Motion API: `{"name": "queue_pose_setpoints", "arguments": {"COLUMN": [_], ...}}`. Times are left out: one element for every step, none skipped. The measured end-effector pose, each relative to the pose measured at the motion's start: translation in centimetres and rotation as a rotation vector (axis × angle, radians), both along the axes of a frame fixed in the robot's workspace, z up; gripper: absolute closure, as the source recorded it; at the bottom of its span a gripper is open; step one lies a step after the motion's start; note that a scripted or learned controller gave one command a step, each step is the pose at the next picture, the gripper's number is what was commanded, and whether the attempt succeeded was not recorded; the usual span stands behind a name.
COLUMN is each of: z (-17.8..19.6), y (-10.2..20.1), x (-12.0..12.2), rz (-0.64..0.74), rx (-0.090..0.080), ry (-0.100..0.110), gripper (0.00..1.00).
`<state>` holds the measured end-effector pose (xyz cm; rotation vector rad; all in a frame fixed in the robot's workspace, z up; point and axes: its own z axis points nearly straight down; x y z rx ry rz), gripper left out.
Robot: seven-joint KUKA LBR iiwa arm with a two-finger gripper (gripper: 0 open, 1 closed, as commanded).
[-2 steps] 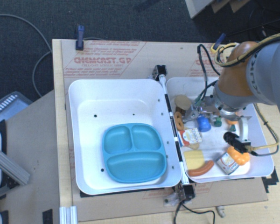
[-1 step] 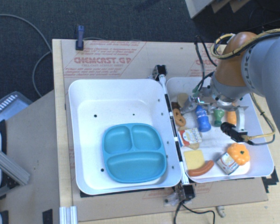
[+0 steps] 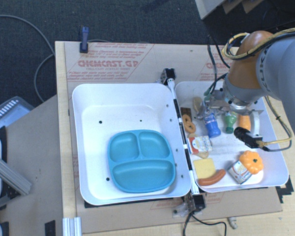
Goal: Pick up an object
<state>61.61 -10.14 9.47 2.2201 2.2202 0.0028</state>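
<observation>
My gripper [image 3: 214,112] hangs low over the back part of the right bin [image 3: 278,173], under the grey arm with its orange band. Directly at its tip stands a small blue bottle [image 3: 213,127], tilted a little; whether the gripper touches it cannot be made out. A green item [image 3: 229,122] and an orange item [image 3: 244,121] lie just to the right of the bottle, partly hidden by the wrist. A brown pretzel-like ring [image 3: 189,125] lies to the left, by the bin's wall.
Nearer the front of the right bin lie a white and red packet [image 3: 201,144], a yellow cheese wedge [image 3: 204,167], a sausage [image 3: 212,178], a small can [image 3: 239,172] and an orange pepper [image 3: 251,162]. The left bin [image 3: 88,102] holds a blue divided plate [image 3: 140,160].
</observation>
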Motion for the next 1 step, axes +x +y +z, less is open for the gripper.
{"name": "queue_pose_setpoints", "arguments": {"z": [9.03], "y": [6.53], "x": [-5.43], "rz": [0.001], "rx": [0.001], "ry": [0.003], "gripper": [1.0]}}
